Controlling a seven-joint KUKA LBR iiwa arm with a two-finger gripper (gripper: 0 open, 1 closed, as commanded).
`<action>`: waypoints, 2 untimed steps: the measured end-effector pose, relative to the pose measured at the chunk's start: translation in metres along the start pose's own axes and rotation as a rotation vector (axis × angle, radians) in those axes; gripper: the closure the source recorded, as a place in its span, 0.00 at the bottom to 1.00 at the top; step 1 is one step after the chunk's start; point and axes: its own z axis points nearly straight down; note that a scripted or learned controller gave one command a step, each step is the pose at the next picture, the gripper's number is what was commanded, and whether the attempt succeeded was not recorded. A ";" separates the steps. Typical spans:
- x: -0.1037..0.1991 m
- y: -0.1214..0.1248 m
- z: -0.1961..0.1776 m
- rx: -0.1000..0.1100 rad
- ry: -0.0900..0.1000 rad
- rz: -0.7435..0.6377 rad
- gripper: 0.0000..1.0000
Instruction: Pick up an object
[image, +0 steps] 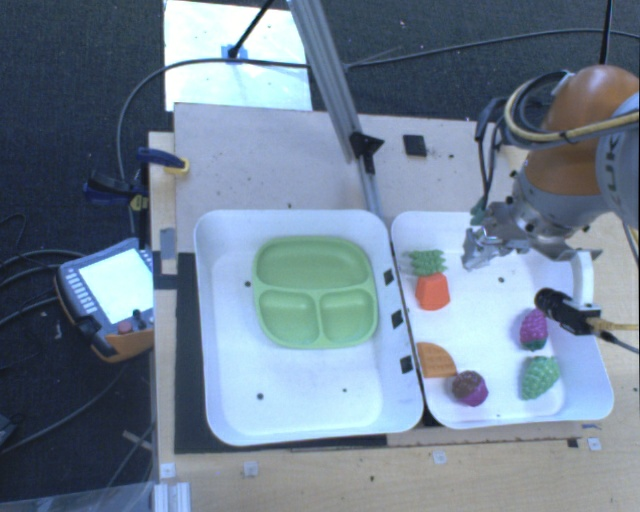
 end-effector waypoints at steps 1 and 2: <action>0.054 -0.002 0.007 0.000 0.001 -0.001 1.00; 0.100 -0.021 0.002 0.001 0.001 -0.001 1.00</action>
